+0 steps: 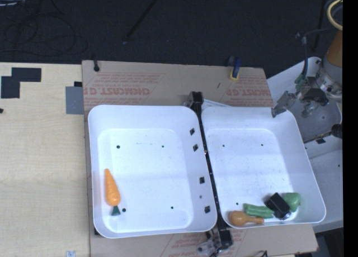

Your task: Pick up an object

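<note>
The gripper [291, 100] hangs over the far right corner of the right bin [251, 138]; whether it is open or closed, I cannot tell. A carrot [112, 188] lies alone in the left bin [140, 122] (the easier target). The black block [277, 205] sits crowded among green pieces [258, 211], so a centred, straight-down approach on the carrot looks wisest.

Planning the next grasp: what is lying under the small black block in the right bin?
The small black block lies on top of the green vegetable toys, near the white right bin's lower wall. An orange-tan toy sits beside them. The parts under the block are hidden.
</note>
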